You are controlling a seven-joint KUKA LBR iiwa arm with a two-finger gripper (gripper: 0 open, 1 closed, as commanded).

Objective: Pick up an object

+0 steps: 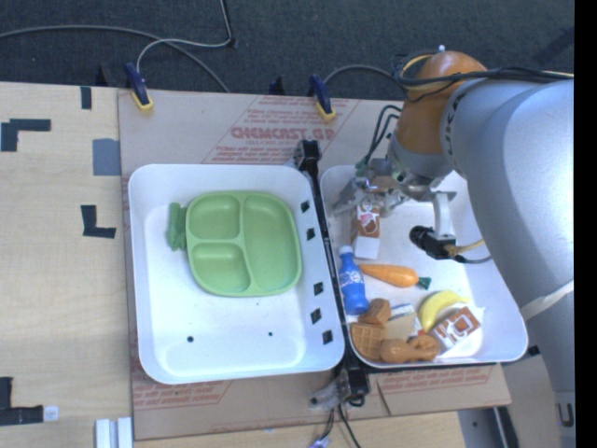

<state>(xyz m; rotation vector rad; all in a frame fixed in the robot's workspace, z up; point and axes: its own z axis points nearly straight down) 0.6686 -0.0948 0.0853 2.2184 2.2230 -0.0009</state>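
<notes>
While the grey arm [522, 157] with its orange band reaches in from the right, its gripper [369, 194] hangs low over the far end of the right bin [508, 329], just above a small brown-and-white carton [367, 227] that lies directly beneath it; whether the fingers are spread or pressed together cannot be told, and nothing is seen pinched between them. Two white bins sit side by side on a cardboard sheet [242, 124]; the left bin [154, 278] bears one green divided plate [242, 243] with three compartments, and one small green piece [174, 225] touches the plate's left edge. Counted, the right bin holds one blue bottle [352, 284] along its left wall, one orange carrot [390, 273] just beside it, one yellow banana [438, 304], one brown-and-white packet [457, 327] touching the banana, and a cluster of brown bread-like pieces [387, 336] at the near end, too jumbled to count. Two blue-and-yellow clamps [140, 89] grip the cardboard's far edge.
</notes>
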